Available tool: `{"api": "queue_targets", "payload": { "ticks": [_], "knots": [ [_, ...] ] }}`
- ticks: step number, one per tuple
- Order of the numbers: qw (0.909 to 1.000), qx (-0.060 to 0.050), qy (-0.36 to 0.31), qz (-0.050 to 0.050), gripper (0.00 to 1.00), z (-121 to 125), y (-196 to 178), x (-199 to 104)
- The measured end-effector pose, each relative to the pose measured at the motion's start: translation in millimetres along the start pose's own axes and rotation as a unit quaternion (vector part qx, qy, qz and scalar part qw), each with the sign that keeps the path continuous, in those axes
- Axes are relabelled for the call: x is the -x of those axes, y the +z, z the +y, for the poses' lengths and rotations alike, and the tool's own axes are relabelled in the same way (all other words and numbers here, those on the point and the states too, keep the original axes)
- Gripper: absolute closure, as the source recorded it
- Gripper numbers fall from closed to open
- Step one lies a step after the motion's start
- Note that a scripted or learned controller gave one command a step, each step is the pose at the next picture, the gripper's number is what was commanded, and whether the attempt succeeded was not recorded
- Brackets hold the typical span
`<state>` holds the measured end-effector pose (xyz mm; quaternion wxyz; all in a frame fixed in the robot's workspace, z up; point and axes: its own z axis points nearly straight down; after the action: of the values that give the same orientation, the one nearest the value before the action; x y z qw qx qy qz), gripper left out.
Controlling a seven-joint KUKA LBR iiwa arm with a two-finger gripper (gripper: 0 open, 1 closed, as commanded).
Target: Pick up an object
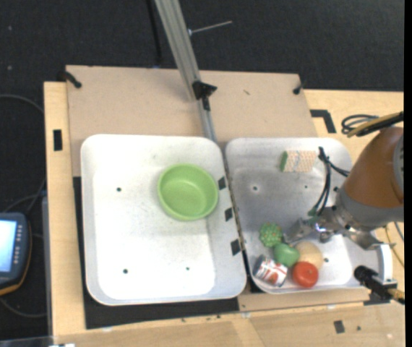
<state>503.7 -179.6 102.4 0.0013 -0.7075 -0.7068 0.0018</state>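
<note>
1. The right bin (264,172) is the one to look from. It sits right next to the left bin (112,215).
2. A pile of small things lies in the right bin's near corner.
3. In the pile are a green bumpy toy (269,233), a green ball (286,254), a pale egg shape (310,251), a red ball (306,274) and a red and white can (270,271).
4. They are all close together, and some touch.
5. A spotted sponge (298,160) with a green edge lies at the far side of the right bin.
6. The gripper (313,228) is low in the right bin, just above the pale egg shape.
7. I cannot tell if it is spread or pressed together, or if it has anything.
8. A green bowl (187,191) sits upright in the left bin.
</note>
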Motion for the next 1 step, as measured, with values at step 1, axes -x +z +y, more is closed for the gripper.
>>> {"api": "queue_targets", "payload": {
  "ticks": [1],
  "knots": [
    [1.0000,0.005,0.002,0.000,1.00,2.9,-14.0,0.4]
  ]
}}
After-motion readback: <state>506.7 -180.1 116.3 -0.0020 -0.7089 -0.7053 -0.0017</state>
